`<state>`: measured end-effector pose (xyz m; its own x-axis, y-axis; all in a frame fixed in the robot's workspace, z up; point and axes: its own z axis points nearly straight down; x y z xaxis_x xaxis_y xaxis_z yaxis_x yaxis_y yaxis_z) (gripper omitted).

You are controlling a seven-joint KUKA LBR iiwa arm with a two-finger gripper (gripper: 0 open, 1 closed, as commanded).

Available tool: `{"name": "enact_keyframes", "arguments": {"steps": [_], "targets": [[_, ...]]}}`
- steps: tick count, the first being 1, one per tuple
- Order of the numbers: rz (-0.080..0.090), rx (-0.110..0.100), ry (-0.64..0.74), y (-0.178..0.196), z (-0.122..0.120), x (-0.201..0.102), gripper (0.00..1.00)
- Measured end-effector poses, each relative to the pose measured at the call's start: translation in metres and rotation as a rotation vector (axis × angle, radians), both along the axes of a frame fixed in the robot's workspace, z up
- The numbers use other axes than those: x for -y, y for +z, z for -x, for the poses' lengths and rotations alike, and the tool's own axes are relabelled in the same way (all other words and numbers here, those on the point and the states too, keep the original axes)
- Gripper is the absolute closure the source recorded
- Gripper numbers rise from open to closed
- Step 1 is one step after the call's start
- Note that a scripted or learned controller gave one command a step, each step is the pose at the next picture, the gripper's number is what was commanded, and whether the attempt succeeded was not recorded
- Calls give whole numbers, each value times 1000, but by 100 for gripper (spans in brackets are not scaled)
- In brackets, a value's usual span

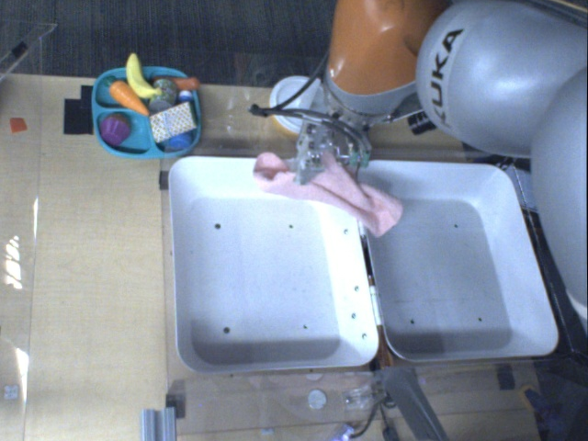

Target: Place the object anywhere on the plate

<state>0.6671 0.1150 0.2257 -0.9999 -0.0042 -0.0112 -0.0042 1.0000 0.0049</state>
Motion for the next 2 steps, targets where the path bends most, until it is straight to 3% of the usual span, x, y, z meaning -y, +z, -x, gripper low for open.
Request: {"name": "enact_keyframes", "arguments": {"steps": [2], "targets": [[-1,-2,2,1,0,-108,100]]}}
